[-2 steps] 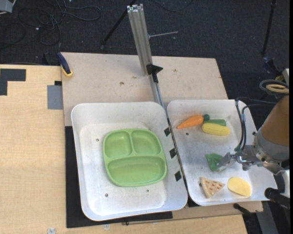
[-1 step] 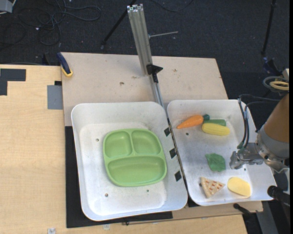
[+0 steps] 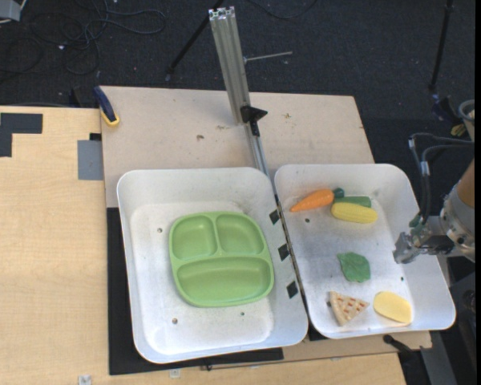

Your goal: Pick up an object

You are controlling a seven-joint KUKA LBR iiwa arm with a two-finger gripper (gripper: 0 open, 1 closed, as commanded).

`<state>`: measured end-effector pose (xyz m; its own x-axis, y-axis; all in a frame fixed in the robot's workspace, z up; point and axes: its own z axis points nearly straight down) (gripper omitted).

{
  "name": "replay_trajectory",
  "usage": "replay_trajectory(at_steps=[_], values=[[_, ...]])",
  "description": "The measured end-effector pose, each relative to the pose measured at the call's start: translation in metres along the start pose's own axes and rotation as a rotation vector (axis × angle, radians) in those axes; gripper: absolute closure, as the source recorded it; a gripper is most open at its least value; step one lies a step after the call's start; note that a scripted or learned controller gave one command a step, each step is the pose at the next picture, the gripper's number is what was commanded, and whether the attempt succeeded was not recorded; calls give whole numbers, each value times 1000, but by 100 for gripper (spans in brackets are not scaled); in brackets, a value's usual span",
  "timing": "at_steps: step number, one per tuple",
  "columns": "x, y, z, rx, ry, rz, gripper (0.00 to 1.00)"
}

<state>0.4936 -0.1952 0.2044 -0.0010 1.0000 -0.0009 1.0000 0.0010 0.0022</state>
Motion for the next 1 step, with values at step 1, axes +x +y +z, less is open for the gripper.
replay_trajectory(at_steps=[1], values=[[2,-8,-47,0,0,-1,100]])
